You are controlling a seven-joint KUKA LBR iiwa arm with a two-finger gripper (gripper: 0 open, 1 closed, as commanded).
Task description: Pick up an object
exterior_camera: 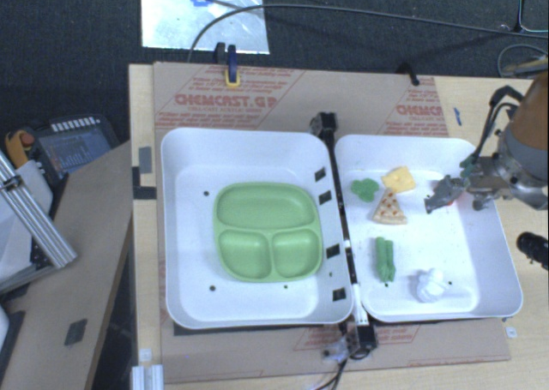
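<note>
The right bin [493, 290] holds several small objects: a green broccoli-like piece [365, 189], a yellow chunk [398, 178], a pizza-slice toy [389, 208], a green pod [384, 259] and a white crumpled object [430, 285]. My gripper [442, 195] hangs over the upper right part of this bin, right of the yellow chunk and the pizza slice, apart from both. Nothing shows between its dark fingers.
The left bin [184, 165] contains a green three-compartment tray [266, 231]. A black divider with clips [334, 208] runs between the bins. Cables and a silver sheet [202, 1] lie behind the bench; a control pendant [75, 147] sits at the left.
</note>
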